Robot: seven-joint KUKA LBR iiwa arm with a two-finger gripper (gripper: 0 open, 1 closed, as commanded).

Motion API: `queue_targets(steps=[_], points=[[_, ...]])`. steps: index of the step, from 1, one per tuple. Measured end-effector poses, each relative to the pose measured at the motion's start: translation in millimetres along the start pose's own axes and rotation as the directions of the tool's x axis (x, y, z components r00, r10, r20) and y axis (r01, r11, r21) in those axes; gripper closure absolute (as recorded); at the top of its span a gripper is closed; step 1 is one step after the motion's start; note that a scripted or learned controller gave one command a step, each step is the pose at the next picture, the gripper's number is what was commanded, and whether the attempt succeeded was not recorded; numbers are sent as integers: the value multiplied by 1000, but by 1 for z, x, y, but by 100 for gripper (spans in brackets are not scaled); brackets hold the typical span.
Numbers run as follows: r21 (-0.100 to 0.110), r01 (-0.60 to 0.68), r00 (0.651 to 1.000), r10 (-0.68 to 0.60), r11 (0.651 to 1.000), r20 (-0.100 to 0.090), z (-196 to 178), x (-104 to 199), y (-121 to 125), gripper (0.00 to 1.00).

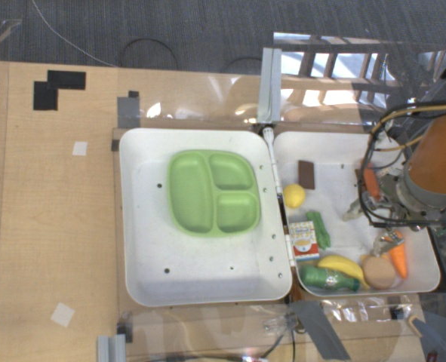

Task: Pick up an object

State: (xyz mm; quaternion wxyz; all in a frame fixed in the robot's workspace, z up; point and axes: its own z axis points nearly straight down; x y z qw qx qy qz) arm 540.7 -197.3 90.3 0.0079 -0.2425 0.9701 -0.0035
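Arm: the grey arm with its orange band [438, 153] reaches in from the right and hangs over the right bin [336, 151], cables looped round the wrist.
Gripper: the gripper [377, 225] sits low over the right half of that bin, near the carrot; cables and wrist hide it, so I cannot tell how it is set, and nothing is seen held in it.
Left bin: the left bin [143, 225] carries a green divided plate [213, 193], lying flat near its middle.
Candidates for picking: all in the right bin. A brown block [306, 173] lies alone toward the back; a lemon [293, 196] rests against the dividing wall; a small carton [303, 240] lies beside a green pepper [318, 228].
Front cluster: a banana [340, 265], a green bottle [330, 280], a tan round fruit [379, 272] and a carrot [398, 259] crowd the front corner, touching or nearly so.
Risk, crowding: in my judgement a descent into the front cluster could catch two items or nudge one aside, as they lie packed together.
Risk, round shapes: the lemon and the tan fruit look likely to roll out of a pinch.
Risk, walls: items lying close to the walls leave little room beside them.
Risk, cables: the loose loops could snag.
Writing: the carton shows red and white print, too small to read; no brand is legible anywhere.
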Motion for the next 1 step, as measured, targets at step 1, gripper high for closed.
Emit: queue_targets(steps=[1], points=[[-2, -25, 1000, 25, 1000, -1, 2, -54, -14, 0]])
